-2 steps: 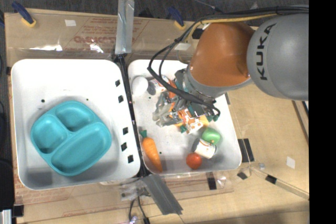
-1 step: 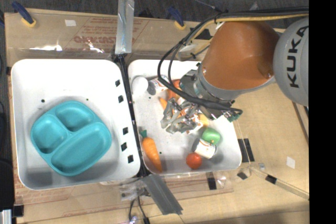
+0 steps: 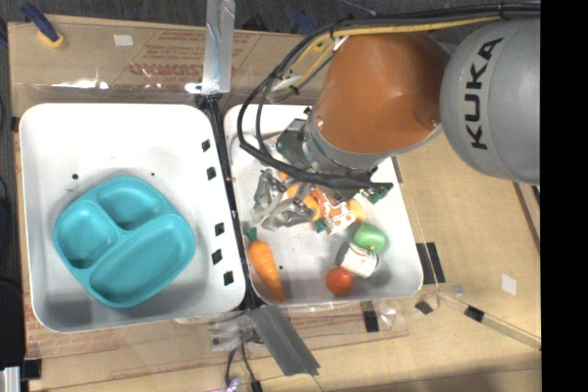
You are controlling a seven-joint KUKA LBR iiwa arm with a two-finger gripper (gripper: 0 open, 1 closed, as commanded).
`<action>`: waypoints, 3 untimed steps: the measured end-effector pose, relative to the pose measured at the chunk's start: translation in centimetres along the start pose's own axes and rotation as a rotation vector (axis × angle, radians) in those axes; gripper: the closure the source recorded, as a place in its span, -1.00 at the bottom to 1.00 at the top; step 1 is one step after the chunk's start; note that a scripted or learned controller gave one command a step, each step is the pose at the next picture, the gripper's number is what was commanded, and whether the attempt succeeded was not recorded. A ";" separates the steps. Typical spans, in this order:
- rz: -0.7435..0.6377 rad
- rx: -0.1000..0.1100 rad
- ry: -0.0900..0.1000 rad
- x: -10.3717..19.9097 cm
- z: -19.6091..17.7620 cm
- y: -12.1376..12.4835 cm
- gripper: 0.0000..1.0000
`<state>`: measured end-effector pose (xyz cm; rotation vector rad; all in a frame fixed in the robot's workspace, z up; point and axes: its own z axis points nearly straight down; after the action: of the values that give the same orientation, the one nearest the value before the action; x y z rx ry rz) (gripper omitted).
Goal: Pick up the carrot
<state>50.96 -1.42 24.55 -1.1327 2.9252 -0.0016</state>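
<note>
Gripper [image 3: 280,202], metallic two-finger type, low in right white bin [image 3: 404,285], at roughly 10 o'clock of bin centre. Fingers blurred against clutter; cannot tell whether spread or closed, nor whether anything sits between them. Grey arm with glossy orange band [image 3: 381,92] hangs over bin's 12 o'clock half.

Small orange carrot [image 3: 265,268], smooth, tapered, plastic-looking, lies flat on bin floor at 7 o'clock, close to left wall. Long axis runs about 11 to 5 o'clock; which end is the tip, unclear. Lies apart from gripper, toward 6 o'clock of it.

Near it: red round tomato-like ball [image 3: 339,281] at 6 o'clock; green-and-white rounded toy [image 3: 366,248] at 4 o'clock; orange-white patterned piece [image 3: 333,208] just beside gripper.

Left white bin [image 3: 55,128] holds teal three-compartment plastic plate [image 3: 124,240], rounded corners, matte.
</note>
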 end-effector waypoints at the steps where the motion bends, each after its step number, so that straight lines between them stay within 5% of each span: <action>1: -0.357 -0.001 0.001 -1.3 -2.1 -1.2 1.00; 2: -0.796 -0.005 0.001 -3.7 1.1 -5.0 1.00; 3: -0.882 -0.007 0.001 -6.2 3.9 0.6 1.00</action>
<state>55.20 3.22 20.67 -2.2756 2.1654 0.0052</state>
